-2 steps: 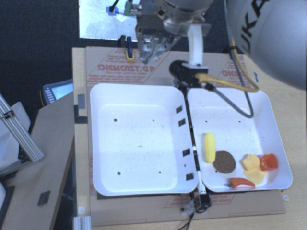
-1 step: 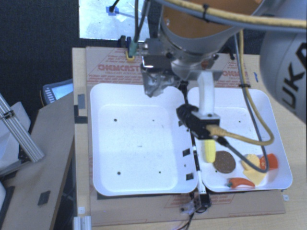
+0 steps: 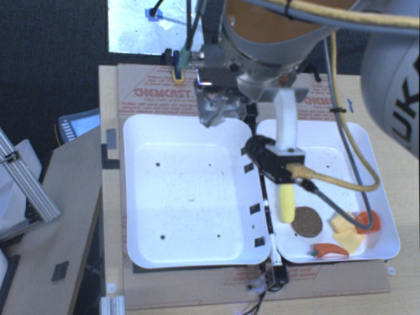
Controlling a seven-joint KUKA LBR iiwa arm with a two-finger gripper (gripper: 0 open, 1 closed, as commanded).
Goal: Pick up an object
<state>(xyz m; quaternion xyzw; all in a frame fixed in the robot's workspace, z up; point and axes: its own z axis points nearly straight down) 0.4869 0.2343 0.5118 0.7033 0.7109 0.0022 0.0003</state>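
2 white bins (image 3: 184, 195) sit on a cardboard-covered bench (image 3: 154, 92); tool (image 3: 213, 112) state unclear.

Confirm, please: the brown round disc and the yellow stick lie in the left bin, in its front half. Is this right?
The bin is wrong. In the camera view, the brown round disc and the yellow stick lie in the right bin, in its front half.
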